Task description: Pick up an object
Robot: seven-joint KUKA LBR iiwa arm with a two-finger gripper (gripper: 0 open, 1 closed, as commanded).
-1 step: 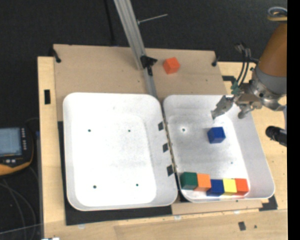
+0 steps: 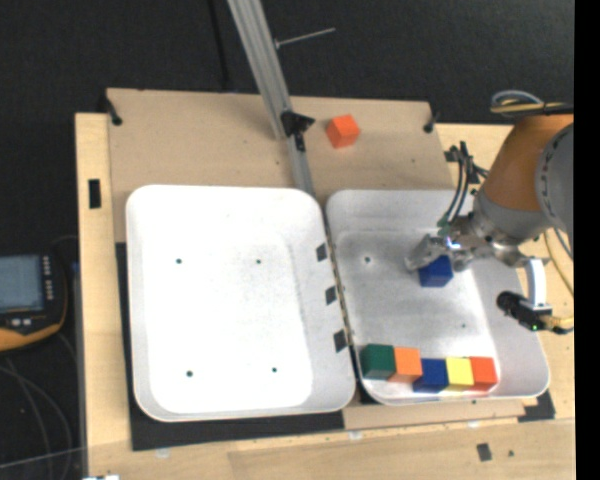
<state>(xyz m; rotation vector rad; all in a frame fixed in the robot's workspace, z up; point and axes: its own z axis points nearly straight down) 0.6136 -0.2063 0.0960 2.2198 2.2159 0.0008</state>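
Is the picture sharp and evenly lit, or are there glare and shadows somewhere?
Camera view: mostly sharp; left bin looks bright and washed out; right bin greyer, with soft shadow by the gripper over a blue block; surroundings dark.

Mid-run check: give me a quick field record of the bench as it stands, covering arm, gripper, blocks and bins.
arm: reaches in from the right, over the right bin
gripper: low in the right bin, at a blue block
grasp: cannot confirm; jaws state unclear
row of blocks: green, orange, blue, yellow, red-orange along the right bin's near wall
left bin: white, beside the right bin
stray: orange block on the board behind the bins
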